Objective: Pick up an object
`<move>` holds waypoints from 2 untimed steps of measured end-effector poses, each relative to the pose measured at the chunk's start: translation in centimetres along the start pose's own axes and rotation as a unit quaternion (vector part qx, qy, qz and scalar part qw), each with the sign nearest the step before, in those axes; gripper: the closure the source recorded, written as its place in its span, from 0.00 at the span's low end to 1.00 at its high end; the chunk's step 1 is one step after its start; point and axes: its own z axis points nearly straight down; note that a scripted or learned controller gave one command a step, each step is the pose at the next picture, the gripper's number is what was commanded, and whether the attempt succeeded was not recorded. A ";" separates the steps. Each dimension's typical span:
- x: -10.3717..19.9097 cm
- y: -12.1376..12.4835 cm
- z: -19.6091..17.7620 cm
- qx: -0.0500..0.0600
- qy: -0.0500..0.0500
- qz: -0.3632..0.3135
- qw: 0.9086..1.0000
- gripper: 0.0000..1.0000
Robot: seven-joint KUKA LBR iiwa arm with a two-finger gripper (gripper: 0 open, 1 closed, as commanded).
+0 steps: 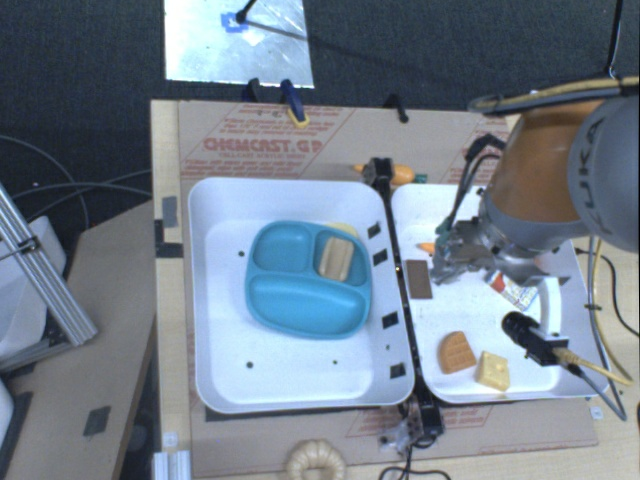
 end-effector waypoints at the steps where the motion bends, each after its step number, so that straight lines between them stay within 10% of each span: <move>1: 2.6 0.9 0.7 -0.001 -0.001 0.001 1.000 1.00; 2: 2.5 0.4 -1.3 -0.002 -0.001 0.001 1.000 1.00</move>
